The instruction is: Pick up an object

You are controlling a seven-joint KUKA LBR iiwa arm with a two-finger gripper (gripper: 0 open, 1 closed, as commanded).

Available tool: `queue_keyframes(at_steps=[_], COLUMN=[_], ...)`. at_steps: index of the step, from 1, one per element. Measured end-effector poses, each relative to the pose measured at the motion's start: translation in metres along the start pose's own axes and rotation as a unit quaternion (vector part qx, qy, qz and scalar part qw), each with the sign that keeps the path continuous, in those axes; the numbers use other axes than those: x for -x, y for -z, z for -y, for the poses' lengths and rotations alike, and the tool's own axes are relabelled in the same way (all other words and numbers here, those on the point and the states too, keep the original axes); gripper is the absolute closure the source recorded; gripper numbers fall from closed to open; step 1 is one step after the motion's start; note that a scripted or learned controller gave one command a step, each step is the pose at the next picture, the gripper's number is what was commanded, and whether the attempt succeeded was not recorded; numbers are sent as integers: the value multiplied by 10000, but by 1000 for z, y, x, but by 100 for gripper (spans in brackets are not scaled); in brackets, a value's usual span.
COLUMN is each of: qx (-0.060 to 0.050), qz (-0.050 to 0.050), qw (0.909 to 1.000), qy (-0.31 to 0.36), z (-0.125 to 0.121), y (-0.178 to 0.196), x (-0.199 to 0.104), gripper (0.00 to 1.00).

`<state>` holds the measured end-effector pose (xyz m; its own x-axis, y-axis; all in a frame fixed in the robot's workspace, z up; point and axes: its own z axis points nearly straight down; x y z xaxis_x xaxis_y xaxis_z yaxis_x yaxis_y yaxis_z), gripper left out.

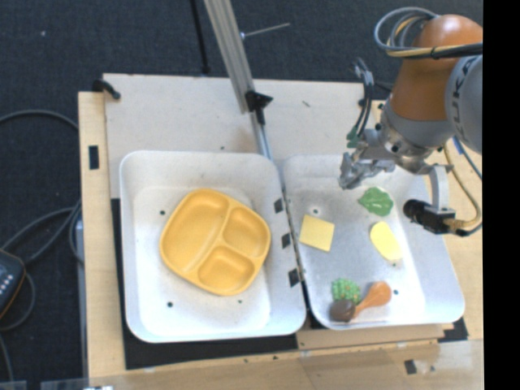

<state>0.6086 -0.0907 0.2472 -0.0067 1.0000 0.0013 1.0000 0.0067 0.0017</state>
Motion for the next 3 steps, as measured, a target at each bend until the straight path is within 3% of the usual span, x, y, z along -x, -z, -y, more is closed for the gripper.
queue_keyframes(at_steps=[2,3], qx=[-11,-9], qz=[-3,-6], qw=[10000,10000], qy=[9,9], z=[16,39], y=[-13,-9], x=[-118,-171], gripper=[100,100])
